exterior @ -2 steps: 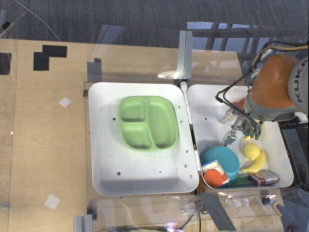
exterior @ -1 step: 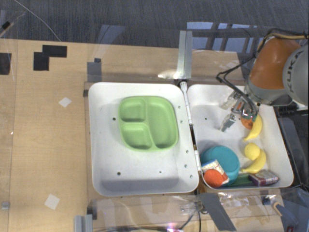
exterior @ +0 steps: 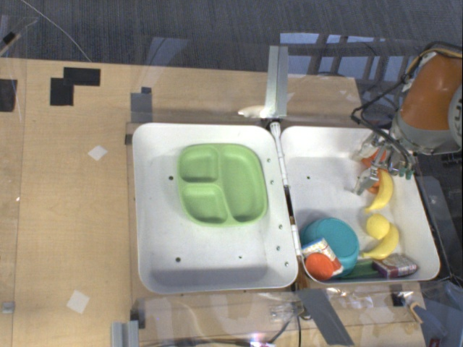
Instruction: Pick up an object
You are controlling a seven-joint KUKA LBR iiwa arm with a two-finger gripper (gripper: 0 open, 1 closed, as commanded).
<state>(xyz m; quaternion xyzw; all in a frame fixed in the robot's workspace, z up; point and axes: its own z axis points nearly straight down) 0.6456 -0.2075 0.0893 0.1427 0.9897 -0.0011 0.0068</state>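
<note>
Gripper: we see the gripper point(exterior: 370, 170) low over the far right part of the right bin point(exterior: 318, 157); how its fingers stand, and whether anything is between them, we cannot tell.
Nearest object: a yellow banana point(exterior: 383, 191) lies just beside the gripper on its near side, with a small orange piece point(exterior: 372, 180) touching it; this looks to us the likeliest pick.
How it will handle: we judge the banana a light toy, stiff, smooth and curved, so it may roll or slip out of a pinch; we would take it across the thick middle, not the tapering tip.
Second banana: another yellow one point(exterior: 383, 238) lies nearer, against the right wall.
Other things on the right: a teal bowl point(exterior: 334, 237), an orange-red ball point(exterior: 322, 266) touching a small white-and-red packet point(exterior: 319, 249), a dark purple box point(exterior: 396, 267), and a green strip point(exterior: 362, 270) at the near wall.
Left bin: the left bin point(exterior: 159, 259) holds one green divided tray point(exterior: 220, 183).
Count: two bins, two bananas, one of everything else named; the crowded near corner may hide more.
</note>
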